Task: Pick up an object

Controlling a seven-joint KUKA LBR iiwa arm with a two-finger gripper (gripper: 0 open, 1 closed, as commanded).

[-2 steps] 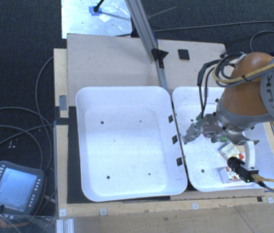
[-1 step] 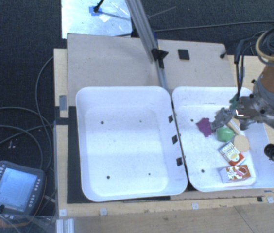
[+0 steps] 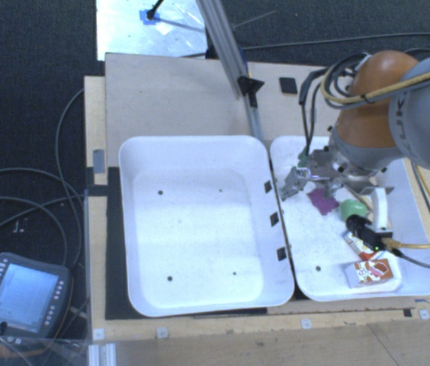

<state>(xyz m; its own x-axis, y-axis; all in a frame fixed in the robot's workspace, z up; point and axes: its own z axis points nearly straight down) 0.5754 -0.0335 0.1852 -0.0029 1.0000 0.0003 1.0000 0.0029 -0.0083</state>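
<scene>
My gripper (image 3: 294, 181) hangs over the left part of the right bin (image 3: 421, 280), near the wall it shares with the left bin. A purple object (image 3: 322, 200) lies on the bin floor just right of the gripper, apart from it. A green object (image 3: 353, 207) sits beside the purple one, with a white piece (image 3: 380, 204) to its right. A red and white packet (image 3: 371, 271) lies flat at the bin's front right. I see nothing held in the gripper.
The left bin (image 3: 135, 204) stands beside the right one, joined by black clips along the shared wall. The grey arm with its orange band (image 3: 375, 90) covers the back of the right bin. A slanted metal pole (image 3: 226, 40) rises behind the bins.
</scene>
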